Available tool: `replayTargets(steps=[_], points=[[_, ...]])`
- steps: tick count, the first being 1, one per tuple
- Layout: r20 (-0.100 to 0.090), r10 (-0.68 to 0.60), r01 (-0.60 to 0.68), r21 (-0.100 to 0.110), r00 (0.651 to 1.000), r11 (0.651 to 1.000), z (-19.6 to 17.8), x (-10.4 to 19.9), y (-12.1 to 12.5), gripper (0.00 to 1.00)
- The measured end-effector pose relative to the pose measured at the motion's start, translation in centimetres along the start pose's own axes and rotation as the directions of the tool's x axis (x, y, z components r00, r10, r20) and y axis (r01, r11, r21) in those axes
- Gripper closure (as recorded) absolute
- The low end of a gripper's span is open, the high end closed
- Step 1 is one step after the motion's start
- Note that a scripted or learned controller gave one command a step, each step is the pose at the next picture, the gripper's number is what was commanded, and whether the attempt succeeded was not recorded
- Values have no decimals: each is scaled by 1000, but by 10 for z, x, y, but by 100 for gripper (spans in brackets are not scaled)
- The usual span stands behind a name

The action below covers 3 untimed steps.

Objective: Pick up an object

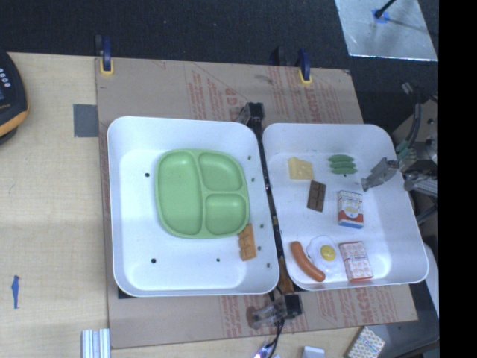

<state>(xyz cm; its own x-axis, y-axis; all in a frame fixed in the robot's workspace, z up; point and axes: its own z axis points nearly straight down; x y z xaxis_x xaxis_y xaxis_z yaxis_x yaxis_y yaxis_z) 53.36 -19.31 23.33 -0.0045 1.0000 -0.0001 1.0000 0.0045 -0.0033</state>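
Bins sit side by side on a cardboard sheet (pixel 223 88) clamped to your bench (pixel 45 200). The left bin (pixel 127 267) holds a green divided plate (pixel 201 192) near its middle, and a small orange-brown cracker-like piece (pixel 247 242) lies just off the plate's lower right corner, near the wall your two bins share.

Your right bin (pixel 395 263) carries the pickable things. Toward its far edge you have a pale yellow cheese slice (pixel 301 168) and, beside it toward the right, a green pea pod (pixel 342 163). A dark brown chocolate bar (pixel 317 196) lies near the bin's middle, tilted a little. To its right stands a small milk carton (pixel 350 207) with red and blue print. Along the near edge you see a hot dog sausage (pixel 307 261) lying at a slant, a fried egg (pixel 324 251) touching or just beside it, and a pink-red patterned packet (pixel 355 261) to the right of the egg.

Your gripper (pixel 376 176) reaches in over the right bin's right edge, its dark fingers pointing toward the bin's middle, above and to the right of the milk carton and apart from the pea pod. You cannot tell at this size whether the fingers are spread or closed; nothing shows between them.

A yellow-and-black device (pixel 11 95) rests at the bench's far left edge.
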Motion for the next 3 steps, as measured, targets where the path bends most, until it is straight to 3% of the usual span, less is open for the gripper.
replayTargets(steps=[1,2,3], points=[[3,-4,4,-3,1000,1000,29,-8,59,0],[1,-4,4,2,1000,1000,113,1,114,0],[0,-4,4,3,1000,1000,143,21,123,0]])
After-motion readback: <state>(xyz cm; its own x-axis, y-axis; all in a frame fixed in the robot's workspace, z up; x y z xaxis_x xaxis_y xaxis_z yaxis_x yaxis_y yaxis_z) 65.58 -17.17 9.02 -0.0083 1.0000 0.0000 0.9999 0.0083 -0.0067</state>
